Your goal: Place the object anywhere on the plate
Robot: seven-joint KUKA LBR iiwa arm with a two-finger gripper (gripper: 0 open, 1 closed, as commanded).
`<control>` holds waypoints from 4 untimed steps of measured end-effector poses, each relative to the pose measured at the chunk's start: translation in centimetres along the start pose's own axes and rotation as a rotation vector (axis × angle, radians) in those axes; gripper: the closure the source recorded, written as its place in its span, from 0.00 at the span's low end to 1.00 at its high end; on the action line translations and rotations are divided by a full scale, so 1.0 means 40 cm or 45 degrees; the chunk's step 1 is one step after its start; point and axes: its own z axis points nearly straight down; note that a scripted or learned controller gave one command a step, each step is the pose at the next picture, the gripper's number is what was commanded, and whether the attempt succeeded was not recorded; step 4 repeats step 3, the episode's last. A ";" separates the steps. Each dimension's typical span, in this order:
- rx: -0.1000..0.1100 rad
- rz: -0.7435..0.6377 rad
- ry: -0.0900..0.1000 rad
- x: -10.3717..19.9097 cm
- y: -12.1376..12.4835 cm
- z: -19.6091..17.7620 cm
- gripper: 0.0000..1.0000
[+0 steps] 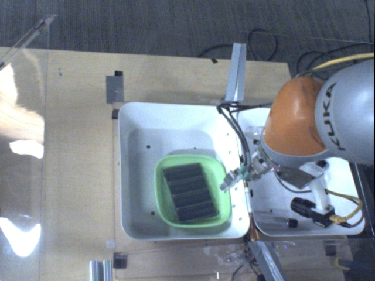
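A dark grey ridged rectangular object [189,192] lies flat on the green plate [166,167], covering most of its middle. The plate sits in the front right part of the left bin [136,157]. My gripper [229,181] hangs over the plate's right rim, just right of the object, and nothing shows in its grasp. The grey arm with its orange band [296,124] reaches in from the right above it.
The right bin [275,212] is mostly covered by the arm; a small dark cylindrical part [307,209] with a cable lies near its front. Black cables [234,127] run along the wall between the bins. A grey post [236,72] stands behind them.
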 end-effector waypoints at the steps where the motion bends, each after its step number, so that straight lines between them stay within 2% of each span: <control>1: -0.008 -0.002 -0.002 0.000 0.006 -0.027 1.00; 2: -0.001 -0.208 0.000 0.111 0.059 -0.001 1.00; 3: -0.002 -0.208 0.000 0.110 0.059 -0.001 0.00; 4: -0.002 -0.208 0.000 0.110 0.059 -0.001 0.00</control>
